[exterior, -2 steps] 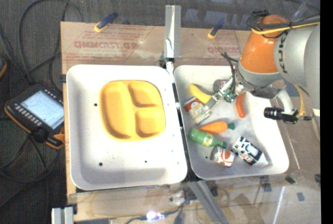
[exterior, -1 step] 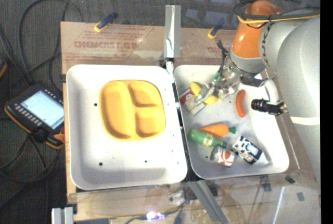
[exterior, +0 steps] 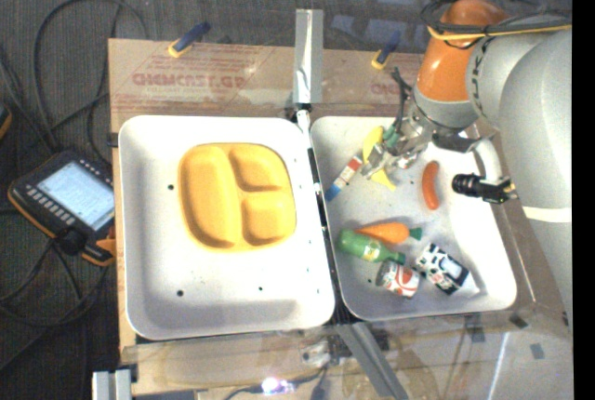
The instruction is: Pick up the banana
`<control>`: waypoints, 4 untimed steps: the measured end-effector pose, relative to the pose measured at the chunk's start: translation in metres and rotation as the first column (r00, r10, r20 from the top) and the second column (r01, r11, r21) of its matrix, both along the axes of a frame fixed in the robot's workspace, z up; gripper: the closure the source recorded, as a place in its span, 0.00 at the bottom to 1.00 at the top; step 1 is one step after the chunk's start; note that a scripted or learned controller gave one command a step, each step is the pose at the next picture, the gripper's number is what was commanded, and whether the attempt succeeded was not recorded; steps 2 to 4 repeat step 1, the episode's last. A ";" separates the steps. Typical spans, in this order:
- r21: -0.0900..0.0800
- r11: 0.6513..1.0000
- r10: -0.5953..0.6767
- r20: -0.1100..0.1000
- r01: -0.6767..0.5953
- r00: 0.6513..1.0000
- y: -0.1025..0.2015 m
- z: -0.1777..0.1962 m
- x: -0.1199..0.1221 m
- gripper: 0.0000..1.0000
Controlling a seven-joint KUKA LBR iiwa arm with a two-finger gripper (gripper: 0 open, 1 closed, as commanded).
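Observation:
The banana lies in the upper left part of the right bin. Only yellow bits of it show, at the gripper's left side and just below it. The gripper hangs from the orange-banded wrist and sits right over the banana, low in the bin. Its metal body hides the middle of the fruit, so whether it touches the banana is unclear.
A marker lies just left of the banana, a red sausage to its right. Further forward are a carrot, a green bottle, a can and a small carton. The left bin holds a yellow divided tray.

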State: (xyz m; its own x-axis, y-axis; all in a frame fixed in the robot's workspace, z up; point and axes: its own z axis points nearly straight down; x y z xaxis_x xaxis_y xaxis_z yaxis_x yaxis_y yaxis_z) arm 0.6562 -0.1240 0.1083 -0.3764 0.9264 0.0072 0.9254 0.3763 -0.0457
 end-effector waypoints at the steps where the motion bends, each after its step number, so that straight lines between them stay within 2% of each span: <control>1: 0.008 0.991 -0.133 0.045 0.133 0.990 0.044 0.092 0.012 1.00; 4: 0.008 0.991 -0.133 0.045 0.133 0.990 0.044 0.092 0.012 1.00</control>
